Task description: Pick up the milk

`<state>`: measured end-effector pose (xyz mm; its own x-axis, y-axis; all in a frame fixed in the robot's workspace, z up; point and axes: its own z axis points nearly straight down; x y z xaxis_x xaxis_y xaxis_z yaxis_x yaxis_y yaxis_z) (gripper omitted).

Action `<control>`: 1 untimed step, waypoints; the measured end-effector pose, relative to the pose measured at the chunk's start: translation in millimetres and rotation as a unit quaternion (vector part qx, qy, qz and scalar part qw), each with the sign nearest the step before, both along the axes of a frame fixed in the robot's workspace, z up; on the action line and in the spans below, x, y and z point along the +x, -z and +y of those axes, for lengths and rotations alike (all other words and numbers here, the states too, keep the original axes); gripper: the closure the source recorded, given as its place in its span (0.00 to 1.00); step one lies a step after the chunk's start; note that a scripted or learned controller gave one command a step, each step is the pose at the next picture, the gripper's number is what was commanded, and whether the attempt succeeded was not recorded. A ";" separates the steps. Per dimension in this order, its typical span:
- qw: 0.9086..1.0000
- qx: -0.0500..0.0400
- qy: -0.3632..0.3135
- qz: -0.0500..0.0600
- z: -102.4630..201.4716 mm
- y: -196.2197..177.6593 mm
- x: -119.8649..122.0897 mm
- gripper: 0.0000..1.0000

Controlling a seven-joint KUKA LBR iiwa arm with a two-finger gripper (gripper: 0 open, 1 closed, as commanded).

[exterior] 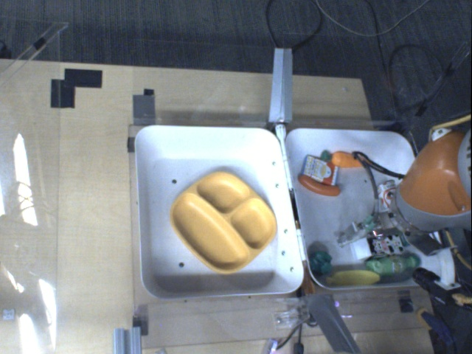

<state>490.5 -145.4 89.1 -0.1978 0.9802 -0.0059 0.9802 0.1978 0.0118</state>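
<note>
1. The milk (318,169) is a small carton with a green and red label. It lies in the right bin (346,142), near the top left corner.
2. The carton is touching an orange-red sausage toy (319,186) just below it. An orange carrot toy (346,160) lies right beside it.
3. The gripper (376,231) hangs low over the bottom part of the right bin, well apart from the milk. I cannot tell if it is spread or pinched. Nothing can be seen gripped in it.
4. Near the gripper lie a yellow banana (352,277), a green bottle (394,264) and a dark green lump (320,260).
5. The left bin (155,198) has a big yellow tray (223,219) with 3 rounded hollows.
6. I think the milk is light, like a toy box. Its sides look flat and stiff, but they may be a bit slippery.
7. The best place to grab looks like the 2 flat sides, across the narrow middle.
8. The sausage sits very close, so 1 finger could bump it or pinch it too.
</note>
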 end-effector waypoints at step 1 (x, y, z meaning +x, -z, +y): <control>0.999 0.002 0.054 0.003 7.0 -5.0 19.3 0.00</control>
